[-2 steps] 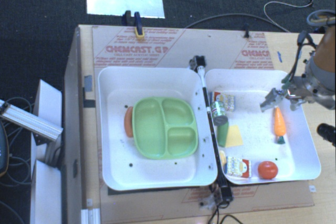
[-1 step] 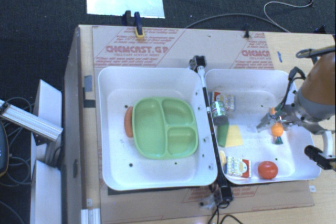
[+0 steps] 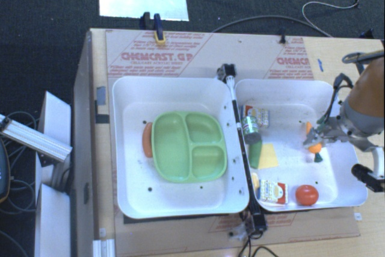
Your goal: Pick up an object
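Note:
My gripper (image 3: pixel 317 140) hangs low over the right part of the right bin (image 3: pixel 289 96), reaching in from the grey arm (image 3: pixel 364 106) at the right edge. A small orange object (image 3: pixel 314 147) lies right at the gripper's tip, and I cannot tell whether it is touched. A red tomato (image 3: pixel 307 194) rests near the bin's front wall. Beside it lies a small printed carton (image 3: pixel 271 191). A second carton (image 3: pixel 255 115), a green bottle-like item (image 3: pixel 252 142) and a yellow slice (image 3: pixel 268 156) lie along the bin's left side.
The left bin (image 3: pixel 132 99) holds a green divided plate (image 3: pixel 189 146) with an orange sausage-like piece (image 3: pixel 147 139) at its left. A black bar (image 3: pixel 237 129) runs between the bins. Cardboard (image 3: pixel 180 51) covers the bench behind.

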